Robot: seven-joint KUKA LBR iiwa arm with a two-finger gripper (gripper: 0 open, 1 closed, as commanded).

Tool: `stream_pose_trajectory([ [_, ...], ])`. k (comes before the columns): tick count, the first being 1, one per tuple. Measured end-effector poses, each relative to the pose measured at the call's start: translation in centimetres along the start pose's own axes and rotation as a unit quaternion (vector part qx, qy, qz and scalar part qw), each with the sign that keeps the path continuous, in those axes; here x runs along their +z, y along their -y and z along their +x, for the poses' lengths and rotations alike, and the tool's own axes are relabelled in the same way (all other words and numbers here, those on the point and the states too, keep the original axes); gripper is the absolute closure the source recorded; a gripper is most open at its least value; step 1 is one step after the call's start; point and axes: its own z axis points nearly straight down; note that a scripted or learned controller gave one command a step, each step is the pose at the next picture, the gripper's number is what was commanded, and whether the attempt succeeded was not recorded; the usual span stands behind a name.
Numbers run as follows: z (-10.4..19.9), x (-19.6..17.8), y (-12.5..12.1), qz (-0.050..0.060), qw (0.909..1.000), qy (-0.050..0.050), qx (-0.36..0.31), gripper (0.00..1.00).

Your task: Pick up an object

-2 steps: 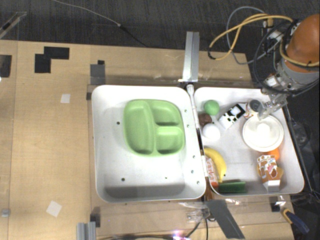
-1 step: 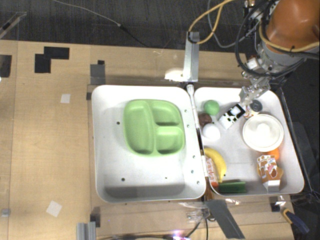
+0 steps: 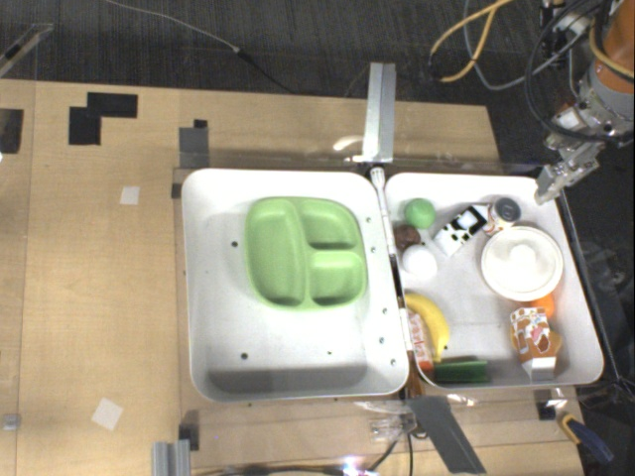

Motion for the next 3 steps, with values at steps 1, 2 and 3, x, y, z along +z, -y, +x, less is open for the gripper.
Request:
stream_pose_trajectory([
  [1,-6.5,1.9,1.9,-0.002,0.9992,0.003,0.039,1.00],
  [2,-10.9,0.6,3.1,0.000,0.9958,0.003,0.091,1.00],
  [3,-8.4,0.9,-9.0,-0.003,0.9998,0.001,0.018,1.00],
])
